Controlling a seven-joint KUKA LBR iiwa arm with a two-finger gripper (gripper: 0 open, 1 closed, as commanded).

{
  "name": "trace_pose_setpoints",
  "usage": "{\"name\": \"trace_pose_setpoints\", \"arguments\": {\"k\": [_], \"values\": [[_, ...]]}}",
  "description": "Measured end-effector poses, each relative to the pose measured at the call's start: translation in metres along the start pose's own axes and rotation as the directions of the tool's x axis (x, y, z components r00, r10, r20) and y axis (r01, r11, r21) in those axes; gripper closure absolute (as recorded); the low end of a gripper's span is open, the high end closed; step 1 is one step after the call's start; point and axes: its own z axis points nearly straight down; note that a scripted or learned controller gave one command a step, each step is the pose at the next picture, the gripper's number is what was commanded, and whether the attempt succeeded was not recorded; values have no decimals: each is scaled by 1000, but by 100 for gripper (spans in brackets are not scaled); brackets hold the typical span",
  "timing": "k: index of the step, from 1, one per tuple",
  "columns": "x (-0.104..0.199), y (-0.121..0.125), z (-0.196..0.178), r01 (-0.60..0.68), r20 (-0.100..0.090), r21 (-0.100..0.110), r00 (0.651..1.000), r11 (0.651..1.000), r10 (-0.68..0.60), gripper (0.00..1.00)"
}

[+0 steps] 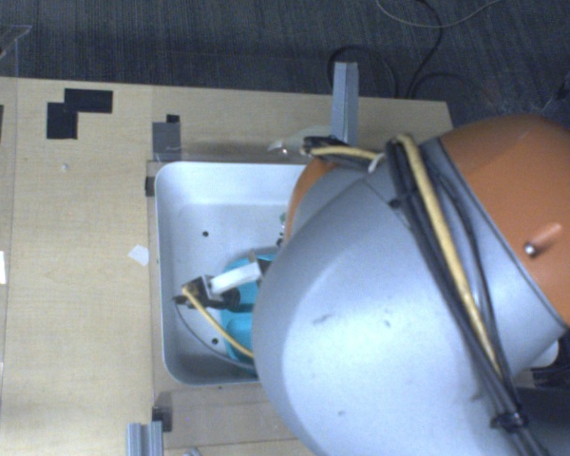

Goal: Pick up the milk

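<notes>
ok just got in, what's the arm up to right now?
The arm is reaching from the right down into a white bin, and its grey body blocks most of the bin from the camera. At the bin's lower left, a light blue object and a white piece with some cabling show beside the arm. I cannot tell whether that is the milk or whether anything is gripped. The wooden bench lies to the left.
</notes>
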Motion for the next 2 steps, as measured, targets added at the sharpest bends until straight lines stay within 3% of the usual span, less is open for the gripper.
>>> {"name": "trace_pose_setpoints", "arguments": {"k": [1,2], "values": [[23,-48,-223,10,-8,-4,1000,1000,-10,100],[48,-44,-158,-4,1,-3,1000,1000,4,100]]}}
